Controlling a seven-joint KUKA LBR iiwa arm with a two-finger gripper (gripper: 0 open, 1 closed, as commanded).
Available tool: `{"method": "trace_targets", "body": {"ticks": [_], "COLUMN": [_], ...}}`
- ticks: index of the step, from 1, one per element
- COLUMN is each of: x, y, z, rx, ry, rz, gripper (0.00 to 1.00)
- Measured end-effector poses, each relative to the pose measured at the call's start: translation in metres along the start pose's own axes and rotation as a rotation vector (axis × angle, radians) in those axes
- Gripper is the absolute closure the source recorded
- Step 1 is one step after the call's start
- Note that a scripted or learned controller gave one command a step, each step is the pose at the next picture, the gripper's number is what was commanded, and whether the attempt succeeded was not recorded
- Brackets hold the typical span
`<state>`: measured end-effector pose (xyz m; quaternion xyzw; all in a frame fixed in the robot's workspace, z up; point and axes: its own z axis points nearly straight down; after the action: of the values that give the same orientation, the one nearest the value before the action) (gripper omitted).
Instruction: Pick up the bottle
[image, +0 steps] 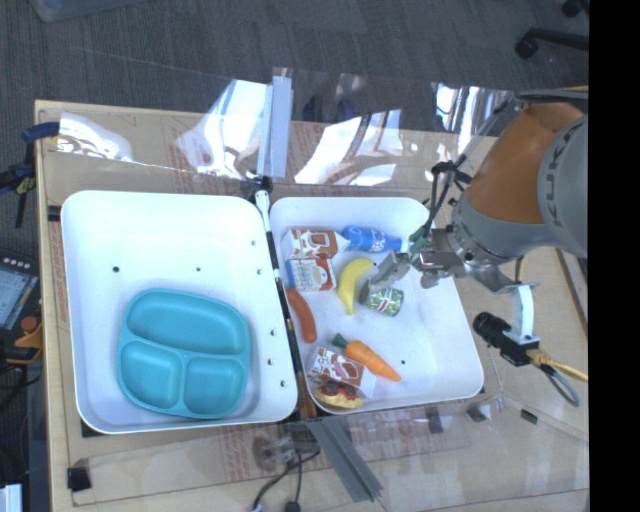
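Observation:
The bottle (365, 238) is small and blue with a pale label, and lies on its side near the far wall of the right bin (440, 345). My gripper (408, 270) hangs over the same bin, just to the right of the bottle and nearer the camera. It stands open, one finger (386, 270) by the banana and the other toward the bin's right side. Nothing sits between the fingers. A small green can (385, 299) lies directly below them.
The right bin also holds a banana (351, 281), two small cartons (311, 258), a sausage (303, 315), a carrot (369, 358) and a snack packet (337, 377). A teal divided tray (185, 352) sits in the left bin (150, 230).

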<state>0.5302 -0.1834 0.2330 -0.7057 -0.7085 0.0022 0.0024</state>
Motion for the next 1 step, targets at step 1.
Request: {"method": "trace_targets", "body": {"ticks": [1], "x": [-0.0239], "y": [0.0427], "z": [0.1267], "rx": [0.0], "ry": [0.003], "rz": [0.102], "gripper": [0.0]}}
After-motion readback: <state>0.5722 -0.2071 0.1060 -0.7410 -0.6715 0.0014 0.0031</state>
